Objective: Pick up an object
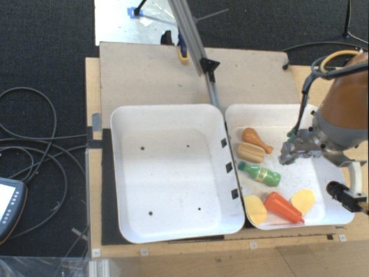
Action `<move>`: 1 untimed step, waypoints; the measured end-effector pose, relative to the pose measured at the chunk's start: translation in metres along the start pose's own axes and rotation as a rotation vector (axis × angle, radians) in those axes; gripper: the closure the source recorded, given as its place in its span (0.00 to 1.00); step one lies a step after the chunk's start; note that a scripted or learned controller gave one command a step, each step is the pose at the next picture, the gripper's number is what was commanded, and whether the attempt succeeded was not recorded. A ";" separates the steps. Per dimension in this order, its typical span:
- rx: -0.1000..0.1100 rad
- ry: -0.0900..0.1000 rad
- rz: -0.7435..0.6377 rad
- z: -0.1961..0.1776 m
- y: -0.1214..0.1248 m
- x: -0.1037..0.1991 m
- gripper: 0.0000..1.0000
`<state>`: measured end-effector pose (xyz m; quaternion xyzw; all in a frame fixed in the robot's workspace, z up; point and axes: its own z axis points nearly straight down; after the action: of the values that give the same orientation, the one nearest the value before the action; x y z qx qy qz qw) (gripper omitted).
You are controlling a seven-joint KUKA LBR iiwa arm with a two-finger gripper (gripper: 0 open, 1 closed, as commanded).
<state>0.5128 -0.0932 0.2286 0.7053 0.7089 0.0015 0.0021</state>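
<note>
From my remote station I see the arm (345,105) reaching in from the right over the right bin (271,113), its gripper (290,156) hanging low above the bin's middle; I cannot tell from this slant how the gripper stands, and nothing shows in its grasp. The objects lie to its left and near side. A brown drumstick (256,139) sits farthest, with a hot dog (250,152) just near of it. A green bottle (260,173) lies tilted below them. Along the near wall rest a yellow piece (256,209), an orange carrot (282,207) and a second yellow piece (303,201). The left bin (167,172) sits beside it, touching along the shared edge.
</note>
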 end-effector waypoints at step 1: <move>0.001 0.001 -0.005 -0.002 0.033 0.053 1.00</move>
<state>0.5459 -0.0401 0.2310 0.7034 0.7108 0.0016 0.0015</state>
